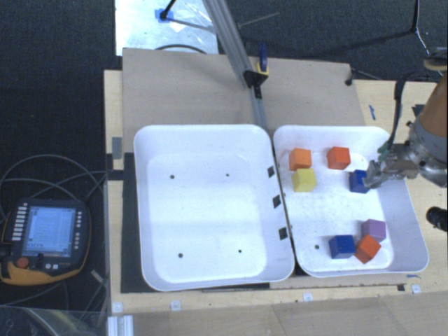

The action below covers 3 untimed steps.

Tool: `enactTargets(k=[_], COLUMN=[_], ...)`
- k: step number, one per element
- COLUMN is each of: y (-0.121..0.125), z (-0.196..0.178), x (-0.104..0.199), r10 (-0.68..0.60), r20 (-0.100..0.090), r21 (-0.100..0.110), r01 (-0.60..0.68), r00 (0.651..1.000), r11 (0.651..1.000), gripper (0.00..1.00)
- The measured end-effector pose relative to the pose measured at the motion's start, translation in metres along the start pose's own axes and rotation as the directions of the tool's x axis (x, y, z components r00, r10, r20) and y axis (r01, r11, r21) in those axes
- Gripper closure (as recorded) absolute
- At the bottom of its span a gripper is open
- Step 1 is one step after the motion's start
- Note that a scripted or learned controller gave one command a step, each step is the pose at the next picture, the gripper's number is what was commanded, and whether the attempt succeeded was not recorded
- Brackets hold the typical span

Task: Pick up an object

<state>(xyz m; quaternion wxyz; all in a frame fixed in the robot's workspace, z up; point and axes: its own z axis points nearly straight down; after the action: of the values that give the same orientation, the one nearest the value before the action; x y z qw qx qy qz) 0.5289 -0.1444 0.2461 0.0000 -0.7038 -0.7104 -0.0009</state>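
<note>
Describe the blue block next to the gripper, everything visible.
The blue block is a small cube, matte, probably painted wood or foam, resting on the floor of the right bin near its right wall, below the red-orange block. The gripper covers its right edge; contact or grasp cannot be told. Nothing else touches it.

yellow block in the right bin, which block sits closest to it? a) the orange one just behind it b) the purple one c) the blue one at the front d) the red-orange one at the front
a: the yellow block lies right next to the orange block in the back left part of the right bin, while the purple block and the front blue block sit far across it.
</note>
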Motion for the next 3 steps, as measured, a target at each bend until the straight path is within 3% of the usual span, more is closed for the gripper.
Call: enactTargets(k=[1, 3], y=[0.008, -0.005], z=[0.005, -0.002], x=[0.046, 0.15], r10=[-0.001, -0.001], r20=[0.0, -0.001], r21=[-0.001, 0.0], r01=[0.001, 0.001], r00=[1.0, 1.0], r11=[1.0, 1.0], gripper=[1.0, 1.0])
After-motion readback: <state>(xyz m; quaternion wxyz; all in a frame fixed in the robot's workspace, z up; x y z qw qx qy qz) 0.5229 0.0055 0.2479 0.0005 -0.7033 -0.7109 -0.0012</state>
